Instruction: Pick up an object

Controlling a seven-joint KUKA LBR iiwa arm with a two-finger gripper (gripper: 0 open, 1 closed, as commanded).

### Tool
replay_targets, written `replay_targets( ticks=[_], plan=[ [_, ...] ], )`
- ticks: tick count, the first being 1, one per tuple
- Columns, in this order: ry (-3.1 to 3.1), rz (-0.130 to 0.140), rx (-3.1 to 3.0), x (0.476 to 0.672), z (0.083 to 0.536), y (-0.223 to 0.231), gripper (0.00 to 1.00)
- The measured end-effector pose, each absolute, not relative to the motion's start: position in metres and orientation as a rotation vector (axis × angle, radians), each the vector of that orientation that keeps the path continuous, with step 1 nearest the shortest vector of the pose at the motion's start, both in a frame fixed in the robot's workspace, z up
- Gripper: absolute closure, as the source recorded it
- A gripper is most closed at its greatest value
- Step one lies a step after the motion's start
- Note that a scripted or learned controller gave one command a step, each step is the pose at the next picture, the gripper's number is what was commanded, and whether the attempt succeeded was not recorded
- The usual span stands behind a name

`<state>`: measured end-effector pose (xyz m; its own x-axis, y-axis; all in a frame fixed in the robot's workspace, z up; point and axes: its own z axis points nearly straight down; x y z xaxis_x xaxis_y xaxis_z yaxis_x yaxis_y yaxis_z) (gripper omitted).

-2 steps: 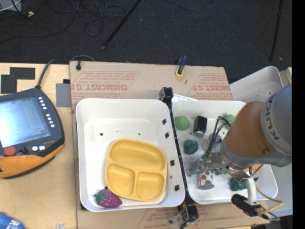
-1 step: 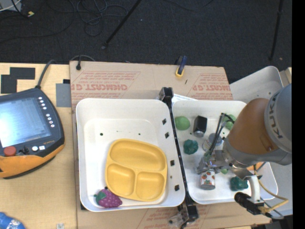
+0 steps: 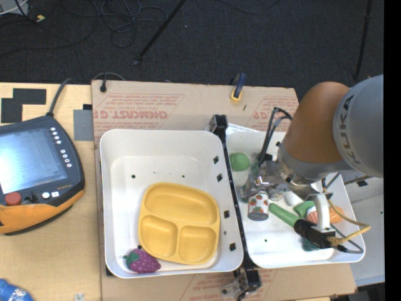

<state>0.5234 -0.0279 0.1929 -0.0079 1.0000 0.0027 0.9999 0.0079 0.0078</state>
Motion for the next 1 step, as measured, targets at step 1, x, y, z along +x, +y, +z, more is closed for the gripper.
replay_targets(
  ticks=[1],
  plan=[
    [2.231, 0.009, 2.212, 0.5055, 0.2741, 0.0518, 1.0]
  ],
)
